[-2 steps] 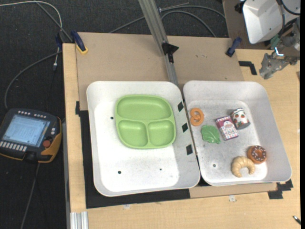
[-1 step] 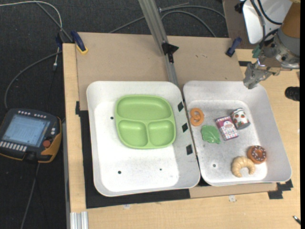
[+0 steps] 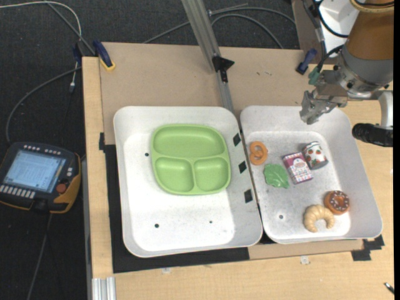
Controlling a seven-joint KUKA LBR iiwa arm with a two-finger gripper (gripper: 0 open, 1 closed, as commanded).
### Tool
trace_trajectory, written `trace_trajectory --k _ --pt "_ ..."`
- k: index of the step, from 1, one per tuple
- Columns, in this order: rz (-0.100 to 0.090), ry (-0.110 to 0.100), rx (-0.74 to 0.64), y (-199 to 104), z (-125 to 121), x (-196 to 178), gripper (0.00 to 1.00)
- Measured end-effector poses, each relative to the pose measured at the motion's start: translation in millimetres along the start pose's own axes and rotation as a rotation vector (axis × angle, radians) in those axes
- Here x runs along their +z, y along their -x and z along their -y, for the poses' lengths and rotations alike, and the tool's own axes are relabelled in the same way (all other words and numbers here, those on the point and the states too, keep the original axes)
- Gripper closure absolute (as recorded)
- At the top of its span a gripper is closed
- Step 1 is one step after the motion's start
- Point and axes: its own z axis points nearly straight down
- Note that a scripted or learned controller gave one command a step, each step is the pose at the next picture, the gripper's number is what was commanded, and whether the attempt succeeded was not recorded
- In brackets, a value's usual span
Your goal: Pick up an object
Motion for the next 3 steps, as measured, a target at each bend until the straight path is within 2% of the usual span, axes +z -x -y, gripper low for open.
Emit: trace_trajectory --k 3 --pt "0.0 -0.001 -0.001 -141 58 6 1.0"
